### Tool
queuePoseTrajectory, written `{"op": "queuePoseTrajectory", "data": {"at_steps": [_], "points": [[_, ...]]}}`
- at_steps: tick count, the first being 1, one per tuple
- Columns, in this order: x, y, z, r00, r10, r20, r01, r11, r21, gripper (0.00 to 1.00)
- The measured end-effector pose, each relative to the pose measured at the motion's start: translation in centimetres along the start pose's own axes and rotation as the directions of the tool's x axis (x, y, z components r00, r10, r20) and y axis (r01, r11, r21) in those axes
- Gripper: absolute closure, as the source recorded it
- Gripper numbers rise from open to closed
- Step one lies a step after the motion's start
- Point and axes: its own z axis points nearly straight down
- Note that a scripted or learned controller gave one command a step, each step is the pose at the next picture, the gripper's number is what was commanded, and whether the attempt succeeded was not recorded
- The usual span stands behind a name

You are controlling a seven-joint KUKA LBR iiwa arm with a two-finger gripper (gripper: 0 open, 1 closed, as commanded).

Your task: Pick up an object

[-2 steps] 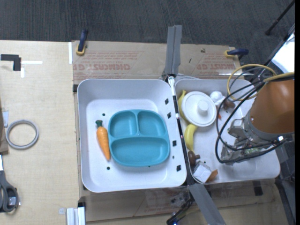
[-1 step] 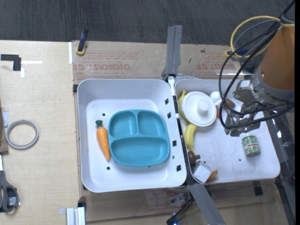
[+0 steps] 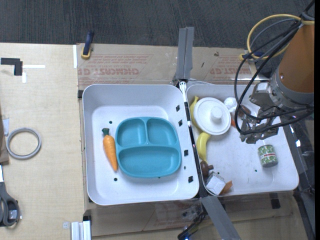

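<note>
Two white bins sit side by side on the tabletop (image 3: 40, 99). The left bin (image 3: 95, 149) holds a teal divided plate (image 3: 148, 147) with a toy carrot (image 3: 110, 150) lying just beside its left edge. The right bin (image 3: 287, 176) is more crowded: a white lidded pot (image 3: 212, 116) stands near the dividing wall, a yellow banana (image 3: 202, 145) curves out from under its near side, and a small white box with dark and orange scraps (image 3: 216, 183) lies in the near left corner. A small green-labelled can (image 3: 268, 155) stands toward the bin's right side, apart from the rest. The hand (image 3: 256, 133) hangs over the right bin between the pot and the can, just beside the can's upper left; dark cables loop around it, and whether it is spread or closed cannot be told. A grey tape ring (image 3: 22, 143) and scissors (image 3: 9, 209) lie on the tabletop at far left.
</note>
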Motion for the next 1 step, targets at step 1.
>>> {"op": "queuePoseTrajectory", "data": {"at_steps": [1], "points": [[-0.15,-0.15,-0.75,1.0,0.004,0.004,-0.004,1.0,-0.002,1.0]]}}
